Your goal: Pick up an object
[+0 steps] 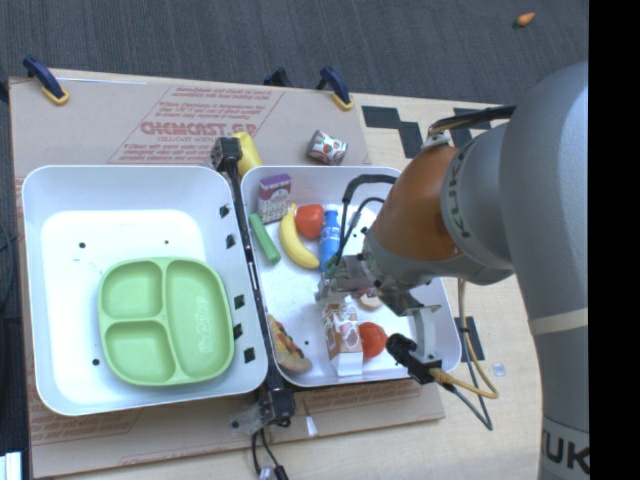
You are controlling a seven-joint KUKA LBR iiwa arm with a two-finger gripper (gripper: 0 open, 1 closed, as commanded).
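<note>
The right bin [440, 313] holds several toys. A yellow banana [296, 243], a red tomato [309, 218] and a blue bottle [330, 233] lie together near its middle. A green stick [264, 237] and a small purple-and-white carton [274, 194] sit at the back left. A brown-and-white carton [343, 340], a red ball [373, 340] and a hot dog [287, 346] lie at the front. My gripper [343, 286] hangs low in this bin, just above the brown-and-white carton's top and beside the bottle's lower end. The wrist hides its tips.
The left bin [60, 208] holds a green divided plate [165, 320]. A small red-and-white cup [327, 147] and a yellow-and-black object [236, 152] lie on the cardboard behind the bins. The arm's bulk covers the right bin's right side.
</note>
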